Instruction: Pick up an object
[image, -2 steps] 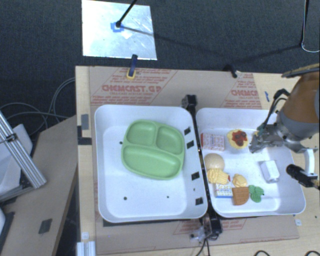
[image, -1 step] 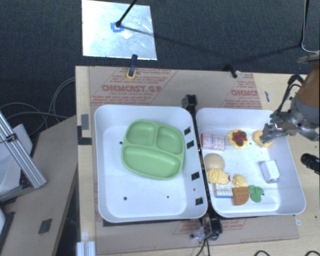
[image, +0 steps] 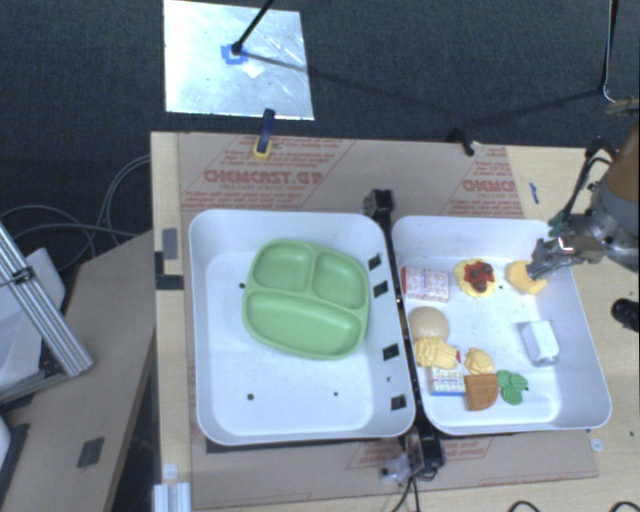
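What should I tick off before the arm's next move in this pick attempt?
1. Gripper sits over the right bin, at the yellow piece: ok.
2. Yellow piece seen between the fingers: cannot tell.
3. Nearest neighbour, the round yellow and red toy, lies apart from the yellow piece: ok.
4. White block lies apart from the gripper, nearer the front of the bin: ok.
5. Green divided plate lies flat in the left bin, away from the arm: ok.
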